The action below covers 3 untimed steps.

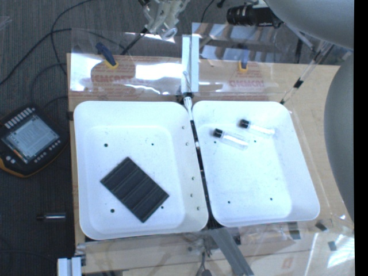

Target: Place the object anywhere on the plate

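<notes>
red print on the bench's clear sheet (172,79), too blurry to read.

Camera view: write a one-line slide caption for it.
Two capped clear tubes lie apart in the right bin; a dark ribbed plate lies in the left bin.

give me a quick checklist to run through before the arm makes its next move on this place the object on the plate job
1. Objects to pick are located: ok, two clear vials with black caps, the upper vial and the lower vial, lie in the right bin.
2. Vials apart from each other: ok, a gap shows between them.
3. Plate located: ok, the dark ribbed plate lies flat in the left bin.
4. Plate surface free: ok, nothing on it.
5. Claw state: cannot tell.
</notes>
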### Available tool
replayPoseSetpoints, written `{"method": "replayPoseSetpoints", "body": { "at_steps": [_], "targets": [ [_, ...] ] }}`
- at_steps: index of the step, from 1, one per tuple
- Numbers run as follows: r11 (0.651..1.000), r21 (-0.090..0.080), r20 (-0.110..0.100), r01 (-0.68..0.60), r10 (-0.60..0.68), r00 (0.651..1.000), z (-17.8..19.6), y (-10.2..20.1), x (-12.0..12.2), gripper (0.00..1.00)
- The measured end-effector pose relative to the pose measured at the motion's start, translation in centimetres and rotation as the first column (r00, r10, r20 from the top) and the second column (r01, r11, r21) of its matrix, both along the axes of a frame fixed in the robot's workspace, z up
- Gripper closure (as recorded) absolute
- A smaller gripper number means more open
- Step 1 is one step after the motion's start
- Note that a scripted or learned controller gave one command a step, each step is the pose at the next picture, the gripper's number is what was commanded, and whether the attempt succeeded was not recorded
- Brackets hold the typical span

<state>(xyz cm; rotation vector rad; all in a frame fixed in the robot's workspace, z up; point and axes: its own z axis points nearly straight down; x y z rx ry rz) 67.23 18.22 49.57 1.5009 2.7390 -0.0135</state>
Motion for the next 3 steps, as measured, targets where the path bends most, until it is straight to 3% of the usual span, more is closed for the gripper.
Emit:
{"method": "replayPoseSetpoints", "body": {
  "at_steps": [3],
  "targets": [
    [1.0, -0.005, 0.005, -0.001, 0.001, 1.0, 2.6, 0.3, 0.2, 1.0]
  ]
}}
